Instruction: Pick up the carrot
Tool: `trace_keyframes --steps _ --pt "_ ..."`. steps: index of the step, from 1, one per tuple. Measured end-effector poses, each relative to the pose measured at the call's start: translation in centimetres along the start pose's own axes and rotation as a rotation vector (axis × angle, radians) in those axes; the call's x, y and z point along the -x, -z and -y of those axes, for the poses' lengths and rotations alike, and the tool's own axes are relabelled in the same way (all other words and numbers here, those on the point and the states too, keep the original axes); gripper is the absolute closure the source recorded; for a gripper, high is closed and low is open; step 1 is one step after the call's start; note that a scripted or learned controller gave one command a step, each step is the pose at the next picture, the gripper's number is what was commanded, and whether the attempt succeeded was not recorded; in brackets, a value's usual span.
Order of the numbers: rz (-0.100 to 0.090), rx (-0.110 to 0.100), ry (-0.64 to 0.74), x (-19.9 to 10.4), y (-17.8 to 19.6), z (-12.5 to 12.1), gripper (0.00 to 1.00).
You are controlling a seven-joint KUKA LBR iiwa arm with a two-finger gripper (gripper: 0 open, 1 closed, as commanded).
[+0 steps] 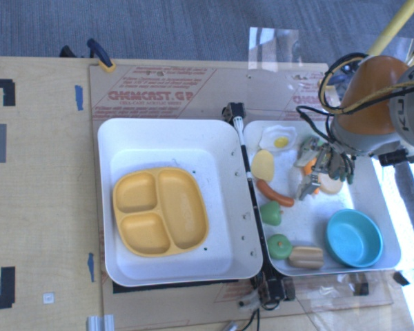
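Note:
The carrot [310, 183] shows as a small orange patch in the right bin [383, 205], mostly hidden under the gripper [324, 174]. The gripper hangs low over the bin's middle, directly above the carrot and a pale round food piece [330, 184]. The view does not reveal whether the carrot is held. The grey arm with its orange band [372, 95] reaches in from the upper right.
The right bin also holds a fried egg [279, 141], a yellow potato [263, 164], a red sausage [275, 194], two green pieces [271, 213] [279, 245], a bread roll [306, 256] and a blue bowl [354, 237]. A yellow divided plate [159, 211] lies in the left bin [124, 143].

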State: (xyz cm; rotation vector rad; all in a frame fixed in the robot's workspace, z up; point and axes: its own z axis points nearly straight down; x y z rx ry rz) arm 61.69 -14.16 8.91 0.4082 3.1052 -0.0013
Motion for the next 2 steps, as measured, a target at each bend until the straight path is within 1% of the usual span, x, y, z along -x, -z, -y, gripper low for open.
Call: trace_keyframes --steps 1,2 --pt "0.014 0.001 0.002 0.4 1.4 -0.2 1.0" --pt "-0.006 0.001 -0.256 -4.1 7.0 -3.1 1.0"
